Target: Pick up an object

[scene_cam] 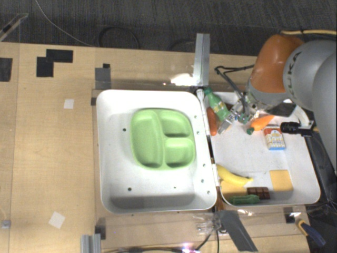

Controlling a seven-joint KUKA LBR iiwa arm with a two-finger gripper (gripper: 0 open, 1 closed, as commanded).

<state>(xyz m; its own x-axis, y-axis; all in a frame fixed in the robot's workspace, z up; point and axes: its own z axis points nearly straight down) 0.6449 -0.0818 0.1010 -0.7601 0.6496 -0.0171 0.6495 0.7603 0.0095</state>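
The claw (238, 113), whose state I cannot tell, hangs near the small orange plastic toy carrot (261, 122) at the right white bin's (310, 191) far side; probably light, rigid and slippery, best pinched mid-body.

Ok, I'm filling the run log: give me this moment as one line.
arm: over right bin far end | claw: low beside green bottle | carrot: beside claw | hold: not visible | left bin: green tray

Pale wooden bench (47, 162) against dark grey carpet (131, 9).
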